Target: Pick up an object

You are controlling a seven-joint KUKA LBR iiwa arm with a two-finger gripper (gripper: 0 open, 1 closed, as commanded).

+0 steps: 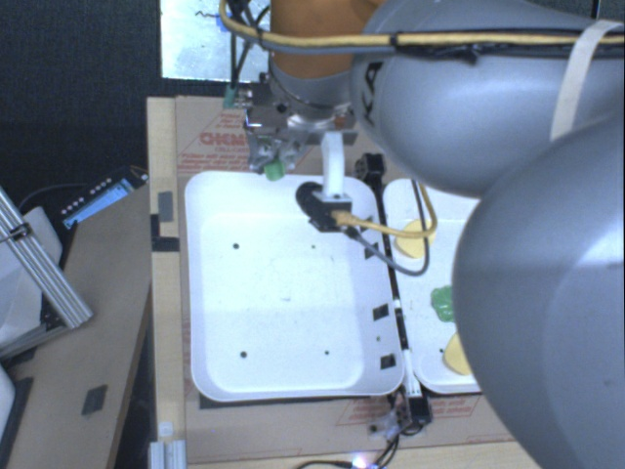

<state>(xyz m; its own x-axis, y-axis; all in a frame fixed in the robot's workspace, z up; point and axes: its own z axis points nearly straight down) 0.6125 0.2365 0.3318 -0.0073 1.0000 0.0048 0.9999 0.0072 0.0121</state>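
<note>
Two bins: shallow white trays side by side on the bench, left bin [225, 291] and right bin [430, 369].
Left bin: bare white floor with a few small dark dots; nothing else lies in it.
Right bin: mostly hidden under the arm; a green object [442, 304] near its left wall, a yellow object [414, 239] at the far part, another yellow piece [457, 357] at the near part.
Arm: big grey body [508, 115] covers the right side of view, orange band [322, 18] at top, yellow cable along it.
Gripper: [274, 164] hangs over the far edge of left bin, near its far-left corner; a small green bit shows at its tip, I cannot tell what it is.
Gripper state: cannot tell, the tip is too small and dark.
Task objects: all in right bin, well apart from gripper.
</note>
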